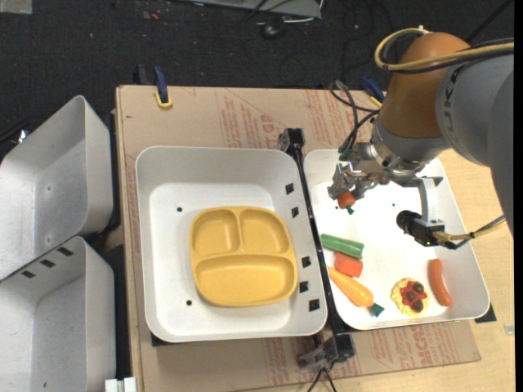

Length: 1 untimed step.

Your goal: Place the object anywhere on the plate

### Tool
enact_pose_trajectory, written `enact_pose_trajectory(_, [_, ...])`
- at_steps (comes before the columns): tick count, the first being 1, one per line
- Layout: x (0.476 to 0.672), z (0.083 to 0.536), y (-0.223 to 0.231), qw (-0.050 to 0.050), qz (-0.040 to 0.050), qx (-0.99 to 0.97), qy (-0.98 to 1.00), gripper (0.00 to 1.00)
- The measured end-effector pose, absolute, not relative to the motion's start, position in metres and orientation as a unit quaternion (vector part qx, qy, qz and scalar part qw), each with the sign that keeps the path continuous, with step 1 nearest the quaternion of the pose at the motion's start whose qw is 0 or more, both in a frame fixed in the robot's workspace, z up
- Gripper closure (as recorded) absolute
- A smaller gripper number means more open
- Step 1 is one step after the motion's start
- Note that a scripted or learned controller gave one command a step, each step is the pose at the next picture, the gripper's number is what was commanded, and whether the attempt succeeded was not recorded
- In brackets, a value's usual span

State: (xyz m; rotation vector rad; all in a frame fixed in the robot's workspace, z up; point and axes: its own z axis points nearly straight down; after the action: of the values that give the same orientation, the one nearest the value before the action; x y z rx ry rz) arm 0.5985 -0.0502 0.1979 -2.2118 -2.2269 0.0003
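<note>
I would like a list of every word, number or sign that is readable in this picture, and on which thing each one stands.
Red print on the board under the bins: it runs in slanted rows, too faint and small to read.
Red print on the board's front edge: also blurred, not readable.
The yellow plate, the bins and the toy foods bear no text that I can make out.

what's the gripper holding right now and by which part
A small red-orange object sits at the tips of the gripper over the right bin. It looks pinched between the fingers, but which part is gripped cannot be told.
</note>
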Motion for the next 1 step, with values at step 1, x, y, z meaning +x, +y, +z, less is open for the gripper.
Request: enact_pose_trajectory(1, [0.5814,0.1963,-0.0069,0.002,0.0005,-0.705,-0.709,1.0])
